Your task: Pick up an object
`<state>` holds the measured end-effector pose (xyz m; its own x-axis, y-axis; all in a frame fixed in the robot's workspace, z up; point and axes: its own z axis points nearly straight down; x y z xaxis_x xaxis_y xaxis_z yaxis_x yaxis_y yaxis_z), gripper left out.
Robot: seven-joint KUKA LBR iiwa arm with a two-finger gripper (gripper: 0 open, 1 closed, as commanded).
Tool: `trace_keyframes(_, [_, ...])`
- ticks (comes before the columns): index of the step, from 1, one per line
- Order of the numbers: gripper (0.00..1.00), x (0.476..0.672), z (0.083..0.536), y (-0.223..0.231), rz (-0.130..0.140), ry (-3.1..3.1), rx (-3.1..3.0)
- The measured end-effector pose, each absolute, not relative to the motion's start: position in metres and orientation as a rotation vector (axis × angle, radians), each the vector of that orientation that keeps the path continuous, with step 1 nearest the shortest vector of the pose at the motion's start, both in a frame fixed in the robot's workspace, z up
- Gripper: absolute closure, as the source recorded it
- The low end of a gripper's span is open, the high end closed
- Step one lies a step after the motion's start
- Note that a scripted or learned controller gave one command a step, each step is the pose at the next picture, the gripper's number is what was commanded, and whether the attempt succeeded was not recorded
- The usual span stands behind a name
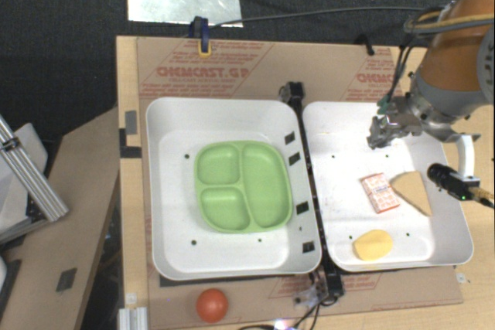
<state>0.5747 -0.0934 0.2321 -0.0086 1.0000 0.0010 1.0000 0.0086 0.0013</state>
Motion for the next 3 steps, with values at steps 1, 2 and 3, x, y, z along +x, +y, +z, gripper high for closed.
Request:
trace_keyframes(1, [1.00, 0.578, 0.221, -0.038, 0.004, 2.233, 2.211])
trace_keyframes(2, [1.00, 0.590, 0.232, 0.018, 0.006, 2.233, 2.209])
trace_keyframes(3, [1.00, 0.588, 0.235, 0.067, 0.004, 2.231, 2.211])
